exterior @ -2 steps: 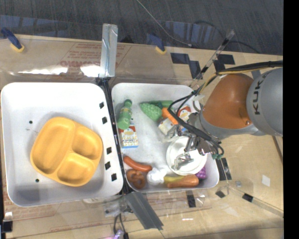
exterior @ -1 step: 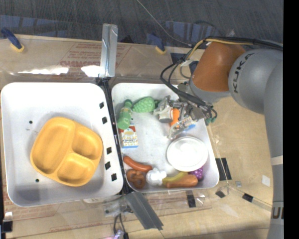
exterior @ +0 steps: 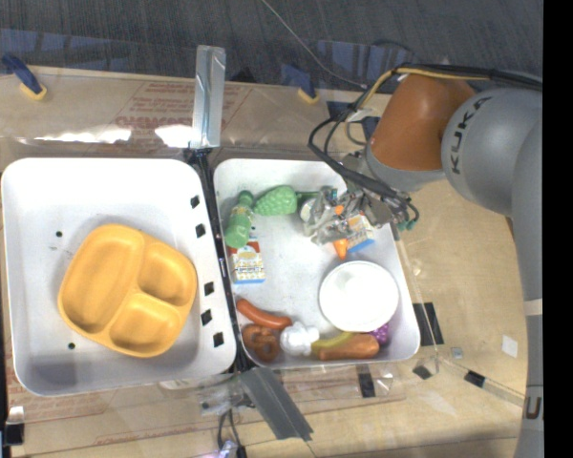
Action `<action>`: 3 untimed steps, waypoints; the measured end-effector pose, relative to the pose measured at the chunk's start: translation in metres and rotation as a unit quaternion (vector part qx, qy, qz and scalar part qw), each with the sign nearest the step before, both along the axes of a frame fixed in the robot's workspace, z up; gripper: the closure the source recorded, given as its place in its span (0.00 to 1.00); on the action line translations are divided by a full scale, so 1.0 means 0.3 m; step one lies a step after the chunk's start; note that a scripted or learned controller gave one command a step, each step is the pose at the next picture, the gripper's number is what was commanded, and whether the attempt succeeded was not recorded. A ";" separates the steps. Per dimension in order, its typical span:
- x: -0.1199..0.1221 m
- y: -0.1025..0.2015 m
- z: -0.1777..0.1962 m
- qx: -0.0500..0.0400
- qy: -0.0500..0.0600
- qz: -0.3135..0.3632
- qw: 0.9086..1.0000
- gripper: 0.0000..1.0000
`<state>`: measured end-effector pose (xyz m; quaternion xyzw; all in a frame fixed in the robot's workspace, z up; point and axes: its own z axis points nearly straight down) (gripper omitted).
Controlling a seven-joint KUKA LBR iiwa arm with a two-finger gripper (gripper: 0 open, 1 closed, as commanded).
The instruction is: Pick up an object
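The grey KUKA arm [exterior: 492,146] comes in from the right, its orange band [exterior: 413,122] bent over the upper right corner of the right bin [exterior: 301,175], black cables looped around the wrist. That bin sits side by side with the left bin [exterior: 29,184], the two touching along a dark divider in the middle. In the left bin lies a yellow divided tray [exterior: 126,288], three compartments facing up, resting a little left of centre. The right bin is crowded. A round white bowl [exterior: 359,295] sits toward its lower right. Along the bottom wall lie a red sausage [exterior: 263,312], a brown ring-shaped piece [exterior: 260,342], a small white piece [exterior: 299,338], and a yellow and red-brown toy [exterior: 349,345] pressed just below the bowl, with something purple [exterior: 383,333] peeking out at the bowl's lower right. Near the divider stands a small printed carton [exterior: 249,262], and above it a green toy [exterior: 240,221] beside a green knobbly piece [exterior: 275,200]. The gripper [exterior: 336,215] is down in the upper right part of this bin, amid a tangle of small orange and blue items [exterior: 349,241] just above the bowl; whether it is released or clenched I cannot tell from here, since metal parts and clutter blur together there.
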<state>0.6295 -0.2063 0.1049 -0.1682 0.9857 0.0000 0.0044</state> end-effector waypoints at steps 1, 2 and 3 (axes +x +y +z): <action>0.101 -0.015 0.415 -0.002 -0.003 -0.068 0.998 1.00; -0.005 -0.007 -0.044 0.000 0.003 -0.033 0.999 1.00; 0.103 0.156 0.300 -0.001 -0.002 0.006 1.000 1.00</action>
